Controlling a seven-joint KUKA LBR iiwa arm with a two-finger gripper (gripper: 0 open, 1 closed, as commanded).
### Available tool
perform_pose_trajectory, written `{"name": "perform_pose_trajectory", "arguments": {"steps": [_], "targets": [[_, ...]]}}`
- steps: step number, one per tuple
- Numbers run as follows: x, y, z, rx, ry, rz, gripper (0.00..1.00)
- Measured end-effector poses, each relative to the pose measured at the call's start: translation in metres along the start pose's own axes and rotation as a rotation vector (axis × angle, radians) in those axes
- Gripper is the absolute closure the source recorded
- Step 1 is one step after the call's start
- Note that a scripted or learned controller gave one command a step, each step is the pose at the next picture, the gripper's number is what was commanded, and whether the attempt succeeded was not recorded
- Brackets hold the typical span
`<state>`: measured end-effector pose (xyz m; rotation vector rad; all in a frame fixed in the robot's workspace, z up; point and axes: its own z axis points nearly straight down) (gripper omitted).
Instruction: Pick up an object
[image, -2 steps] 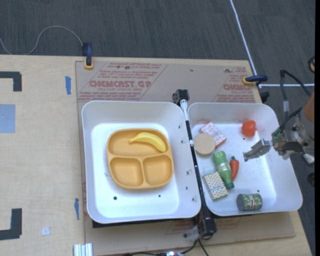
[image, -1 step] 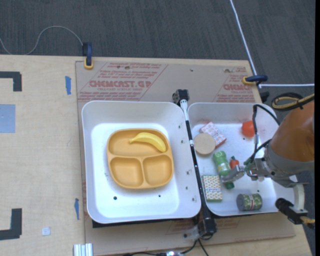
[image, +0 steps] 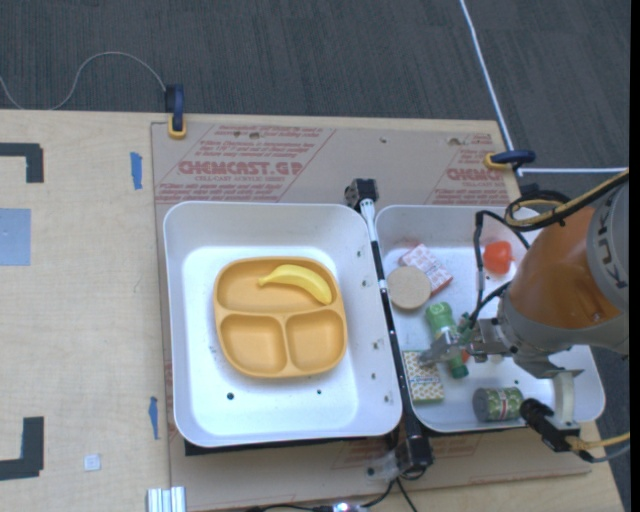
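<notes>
1. The arm (image: 572, 285) reaches in from the right and hangs low over the right bin (image: 590, 400), where all the loose pickings lie.
2. The gripper (image: 447, 350) sits right at the green bottle (image: 443, 327), its metal tips down by the bottle's lower end; whether they are spread or closed, I cannot tell, and nothing shows the bottle between them.
3. That bottle looks like the target: it lies on the bin floor, slanted, just below the round wooden disc (image: 409, 287) and above the patterned square (image: 424, 377).
4. Crowded spot. Disc, bottle and square are packed along the bin's left wall, probably why the wrist comes in from the open right side.
5. Other candidates sit apart: a pink-and-white packet (image: 426, 263) up top, an orange piece (image: 497, 256) by the arm, a small can (image: 497, 404) lying on its side near the front.
6. The left bin (image: 190, 400) holds a yellow divided tray (image: 250, 350) with a banana (image: 296, 281) in its top compartment, well away from the action.
</notes>
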<state>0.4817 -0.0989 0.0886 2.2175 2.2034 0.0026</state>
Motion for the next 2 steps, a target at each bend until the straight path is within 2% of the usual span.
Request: {"name": "perform_pose_trajectory", "arguments": {"steps": [1,2], "targets": [[0.000,0.003,-0.013,-0.009,-0.002,-0.001,1.00],[0.049,-0.001,-0.097,0.011,0.010,-0.008,1.00]]}}
